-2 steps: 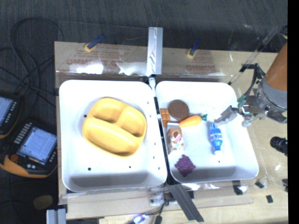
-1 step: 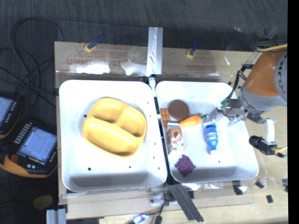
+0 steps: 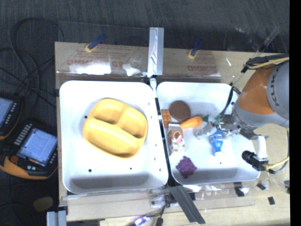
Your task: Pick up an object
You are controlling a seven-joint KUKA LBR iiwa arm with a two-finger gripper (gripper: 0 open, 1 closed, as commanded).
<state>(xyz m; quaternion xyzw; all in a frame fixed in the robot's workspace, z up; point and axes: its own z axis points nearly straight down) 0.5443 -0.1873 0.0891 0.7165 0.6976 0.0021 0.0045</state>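
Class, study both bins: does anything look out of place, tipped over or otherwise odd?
Mildly. The yellow bread toy sits alone in the left bin. The right bin holds the small things; its carton and blue bottle lie flat.

Bright, even overhead light glares off the white bins (image 3: 70, 140), with soft shadows and slight blur.

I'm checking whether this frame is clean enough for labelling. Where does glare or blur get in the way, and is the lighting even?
In the camera view, glare washes out the clear plastic sheet behind the bins; the left bin is bright with a soft shadow along its near wall; the small items by the claw in the right bin are soft and hard to make out; the yellow bread-shaped object is evenly lit.
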